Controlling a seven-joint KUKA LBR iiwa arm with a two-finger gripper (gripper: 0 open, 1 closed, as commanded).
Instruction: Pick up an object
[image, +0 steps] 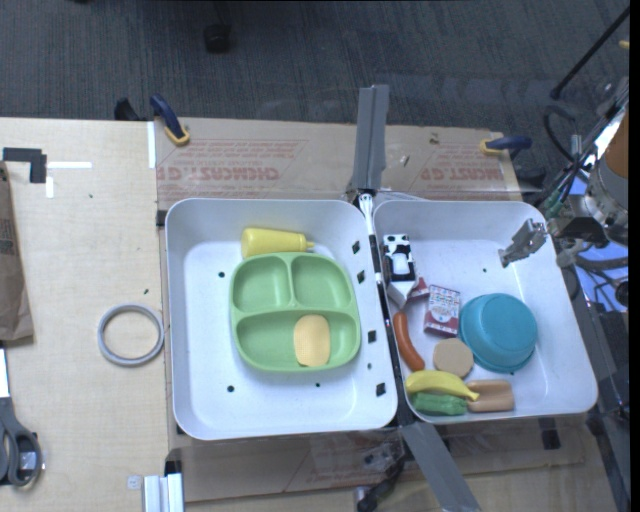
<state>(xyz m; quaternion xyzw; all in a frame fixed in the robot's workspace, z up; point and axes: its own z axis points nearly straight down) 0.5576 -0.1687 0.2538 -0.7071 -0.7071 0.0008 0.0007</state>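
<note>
I take the blue bowl (498, 331) as my likeliest target; it sits upside down in the right bin (560, 300), at right of centre in the frame, and it lies just below and a little left of the gripper (524, 241), which hangs over the bin's upper right part; the gripper carries nothing, and whether it is spread or clenched I cannot tell from this angle; the bowl is round, so no long axis constrains my approach, though a domed back looks to me a poor thing to pinch. Left of the bowl, touching or nearly so, stands a small red packet (442, 309); below it lie a tan disc (452, 357), a banana (442, 384), a green vegetable (438, 404) and a brown block (493, 395), with a sausage (406, 341) along the bin's left wall; these crowd the lower left, while bare bin floor lies around the gripper. The left bin (200, 330) holds a green divided plate (295, 310); both bins rest on the surface (80, 260).
</note>
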